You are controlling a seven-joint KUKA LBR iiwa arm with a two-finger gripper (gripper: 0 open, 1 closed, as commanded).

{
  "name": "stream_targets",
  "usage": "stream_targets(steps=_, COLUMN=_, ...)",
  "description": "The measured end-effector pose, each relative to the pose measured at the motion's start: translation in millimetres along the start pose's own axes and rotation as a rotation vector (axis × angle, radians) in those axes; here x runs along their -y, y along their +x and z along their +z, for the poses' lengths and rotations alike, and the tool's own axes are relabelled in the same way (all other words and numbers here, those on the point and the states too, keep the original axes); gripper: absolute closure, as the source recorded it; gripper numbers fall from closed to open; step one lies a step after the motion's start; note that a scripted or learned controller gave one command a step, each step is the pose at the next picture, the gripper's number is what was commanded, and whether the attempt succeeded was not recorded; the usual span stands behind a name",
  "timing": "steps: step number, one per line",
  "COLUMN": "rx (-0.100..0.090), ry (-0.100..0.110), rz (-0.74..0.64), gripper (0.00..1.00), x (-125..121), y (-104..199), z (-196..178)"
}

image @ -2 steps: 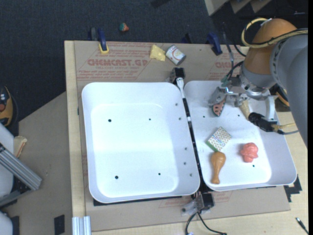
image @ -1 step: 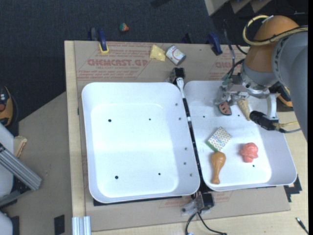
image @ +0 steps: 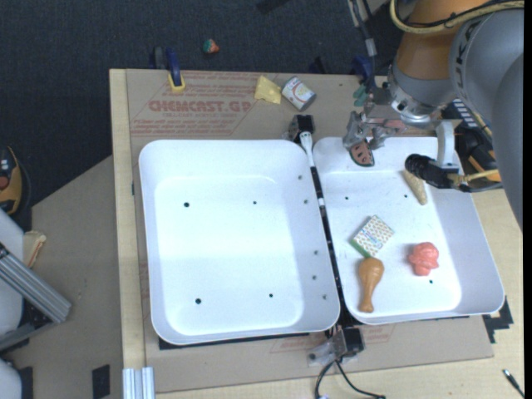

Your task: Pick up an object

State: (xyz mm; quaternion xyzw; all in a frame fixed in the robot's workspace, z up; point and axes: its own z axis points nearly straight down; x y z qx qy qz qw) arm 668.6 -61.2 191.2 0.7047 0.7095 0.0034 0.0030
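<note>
My gripper [image: 363, 142] hangs over the far left corner of the right bin [image: 465, 223]. A small brown object [image: 361, 154] sits between its fingertips, at the bin's rim, and the fingers look closed on it. Further forward in that bin lie a green-and-white checkered block [image: 371, 235], an orange drumstick [image: 370, 281] and a pink lump [image: 424, 258]. A tan stick [image: 416, 189] lies toward the back right of the bin, right of the gripper.
The left bin [image: 154, 223] stands beside the right one, sharing a black centre seam. On the board behind the bins lie a yellow piece [image: 268, 90], a small white box [image: 298, 93] and a black item [image: 302, 125]. A blue clamp [image: 174, 65] holds the board's far edge.
</note>
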Motion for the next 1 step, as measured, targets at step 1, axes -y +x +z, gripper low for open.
stream_targets(steps=1, rx=-0.003, ry=0.011, rz=-0.001, gripper=1.0, x=2.6, y=69.3, z=6.3)
